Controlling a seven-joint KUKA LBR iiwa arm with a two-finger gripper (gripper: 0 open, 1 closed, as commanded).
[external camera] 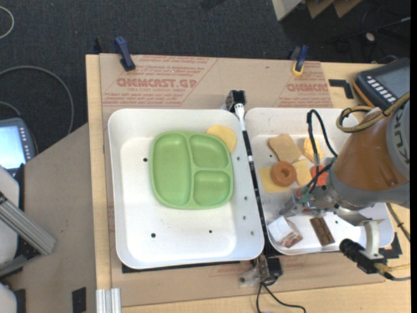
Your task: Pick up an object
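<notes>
Dark carpet surrounds a bench topped with brown cardboard [195, 77] printed in red letters, pinned at its far edge by a blue clamp [124, 52] and a blue-and-yellow clamp [300, 59]. Two shallow white bins sit side by side on it. In the left bin [130, 227] a green divided plate [192, 169] lies flat, its single long compartment toward the left and two smaller ones toward the right; a yellow disc [223, 135] touches its far right corner. In the right bin [277, 117] the loose food pieces crowd together: a tan toast slice [284, 146] at the far side, tilted so its long axis runs from far left to near right; a brown doughnut ring [283, 173] just in front of it, resting on a flat yellow cheese slice [270, 178]; a brown bar [322, 231] near the front, its long axis running almost straight front to back; and a white packet with a reddish piece [285, 235] at the front left corner, angled diagonally. The grey arm with its orange band [365, 158] reaches in from the right and covers much of the bin's right half, cables looping over it. The gripper [306, 201] hangs low between the doughnut ring and the brown bar, near both; whether its pincer is spread or closed cannot be told, and no piece shows between its tips.
</notes>
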